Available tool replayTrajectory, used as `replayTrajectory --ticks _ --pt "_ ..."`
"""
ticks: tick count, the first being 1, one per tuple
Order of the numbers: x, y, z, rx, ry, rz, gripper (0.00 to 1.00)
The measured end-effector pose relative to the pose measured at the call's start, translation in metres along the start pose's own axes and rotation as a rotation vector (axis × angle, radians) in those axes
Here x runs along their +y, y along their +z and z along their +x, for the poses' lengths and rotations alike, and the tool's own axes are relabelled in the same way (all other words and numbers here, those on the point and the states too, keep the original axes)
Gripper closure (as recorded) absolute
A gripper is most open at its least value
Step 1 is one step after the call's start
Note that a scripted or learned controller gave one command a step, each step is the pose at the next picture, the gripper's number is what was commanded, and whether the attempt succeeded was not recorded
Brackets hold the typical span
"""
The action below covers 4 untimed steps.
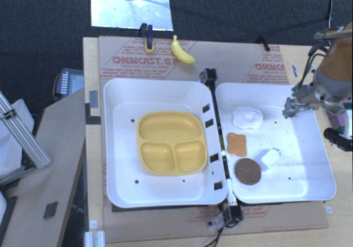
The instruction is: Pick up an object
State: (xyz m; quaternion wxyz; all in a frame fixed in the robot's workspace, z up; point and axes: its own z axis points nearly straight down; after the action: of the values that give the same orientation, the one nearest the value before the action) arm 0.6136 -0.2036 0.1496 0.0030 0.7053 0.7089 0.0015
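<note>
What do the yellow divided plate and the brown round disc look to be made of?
Yellow divided plate: likely moulded plastic, smooth with a soft sheen on its ridges. Brown round disc: matte and speckled, perhaps foam or cork; the view leaves it open.

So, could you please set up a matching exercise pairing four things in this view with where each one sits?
Things:
1. yellow tray
2. banana
3. brown disc
4. pincer

Places:
A. on the board behind the bins
B. front of the right bin
C. in the left bin
D. over the right bin's far right side

Pairs: 1-C, 2-A, 3-B, 4-D
</note>
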Motion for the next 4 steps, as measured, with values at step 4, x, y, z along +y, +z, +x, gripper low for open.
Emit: replayTrajectory --ticks 4 --pt "-0.003 -0.107 0.062 0.003 -0.004 0.006 1.00"
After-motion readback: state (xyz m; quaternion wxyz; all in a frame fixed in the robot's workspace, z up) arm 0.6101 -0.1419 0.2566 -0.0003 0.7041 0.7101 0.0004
